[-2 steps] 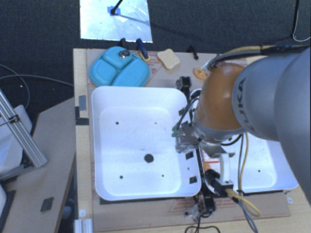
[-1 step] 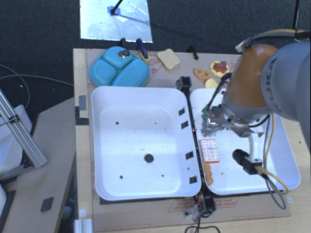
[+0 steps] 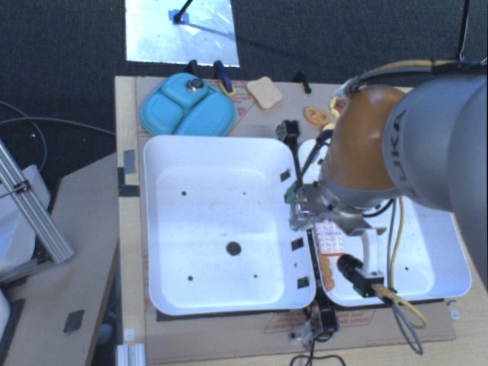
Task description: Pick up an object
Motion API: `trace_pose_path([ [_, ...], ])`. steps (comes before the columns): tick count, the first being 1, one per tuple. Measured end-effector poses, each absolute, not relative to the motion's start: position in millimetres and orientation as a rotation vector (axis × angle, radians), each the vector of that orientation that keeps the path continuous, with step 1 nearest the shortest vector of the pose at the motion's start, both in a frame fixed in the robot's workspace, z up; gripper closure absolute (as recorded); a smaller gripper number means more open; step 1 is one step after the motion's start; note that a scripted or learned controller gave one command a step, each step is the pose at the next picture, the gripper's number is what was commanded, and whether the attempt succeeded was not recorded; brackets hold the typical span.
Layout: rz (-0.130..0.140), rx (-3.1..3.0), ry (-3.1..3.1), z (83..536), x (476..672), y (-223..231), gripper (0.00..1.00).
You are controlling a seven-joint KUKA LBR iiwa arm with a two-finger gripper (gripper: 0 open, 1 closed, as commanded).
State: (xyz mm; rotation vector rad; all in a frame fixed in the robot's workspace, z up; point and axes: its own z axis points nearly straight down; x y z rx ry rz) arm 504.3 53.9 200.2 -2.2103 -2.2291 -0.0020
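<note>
L bin (image 3: pixel 175 166): shallow, white, on view's left.
- Contents: one dark disc (image 3: pixel 233 248) on floor, slightly below ctr.
- Also small dark dots spread over floor, too small to identify.

R bin (image 3: pixel 450 269): shallow, white, touching L bin along shared edge; mostly covered by arm.
- Contents visible: red-and-white packet (image 3: pixel 329 239), flat on floor at bin's left side, close to shared edge.
- Orange piece (image 3: pixel 328 271) just below packet in view. Touching or apart: cannot tell.

Behind bins, on bench (image 3: pixel 131 296):
- Blue divided tray (image 3: pixel 187 107), just beyond L bin's far rim.
- Toast-shaped piece (image 3: pixel 264 92) to tray's right.
- Pretzel-shaped piece (image 3: pixel 316 115) farther right, near arm.
- Silver sheet (image 3: pixel 181 17) beyond bench's far edge.

Arm (image 3: pixel 435 143): enters from view's right. Grey housing, orange band (image 3: pixel 366 139) above wrist. Wrist pointed down over left part of R bin, next to shared edge.

Gripper (image 3: pixel 305 208): low over shared edge, approx. mid-length of bins. Seen from above, tucked under wrist hardware.
- Opening: cannot tell.
- Held item: cannot tell.

Packet rel. to gripper: just beside, toward view's lower right, top end partly under wrist hardware. Contact w/ gripper: cannot tell.

Disc rel. to gripper: apart, to view's left, in the other bin.
</note>
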Motion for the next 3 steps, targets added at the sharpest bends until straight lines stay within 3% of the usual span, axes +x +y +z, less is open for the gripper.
trace_pose_path([
  [1,0.0,-2.224,-2.219,183.5,516.6,1.2,1.0],
  [2,-0.018,-2.214,-2.238,278.3,542.9,62.3,1.0],
  [3,0.001,-2.214,-2.226,218.7,548.7,87.9,1.0],
])
